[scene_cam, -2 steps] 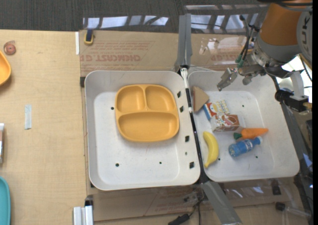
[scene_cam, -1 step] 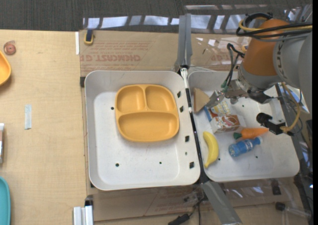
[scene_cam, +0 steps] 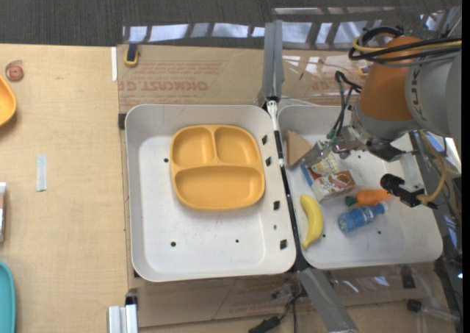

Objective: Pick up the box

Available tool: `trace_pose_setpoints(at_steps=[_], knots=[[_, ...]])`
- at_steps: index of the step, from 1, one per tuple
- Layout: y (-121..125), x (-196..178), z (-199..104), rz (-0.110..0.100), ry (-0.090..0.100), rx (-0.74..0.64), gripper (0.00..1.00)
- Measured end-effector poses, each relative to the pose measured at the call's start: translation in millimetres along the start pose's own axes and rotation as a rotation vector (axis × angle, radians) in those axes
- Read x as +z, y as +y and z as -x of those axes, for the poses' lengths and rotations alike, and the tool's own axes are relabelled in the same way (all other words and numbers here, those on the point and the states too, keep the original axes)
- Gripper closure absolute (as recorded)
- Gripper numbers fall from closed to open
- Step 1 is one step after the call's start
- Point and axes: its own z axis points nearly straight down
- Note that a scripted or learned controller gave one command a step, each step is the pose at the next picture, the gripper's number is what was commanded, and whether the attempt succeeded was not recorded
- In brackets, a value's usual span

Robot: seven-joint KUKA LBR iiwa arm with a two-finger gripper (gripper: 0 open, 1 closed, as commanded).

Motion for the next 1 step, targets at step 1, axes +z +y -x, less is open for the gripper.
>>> trace_pose_setpoints(at_steps=[1], knots=[[-19.1,0.0,7.7,0.0,0.002,-0.077,0.0]])
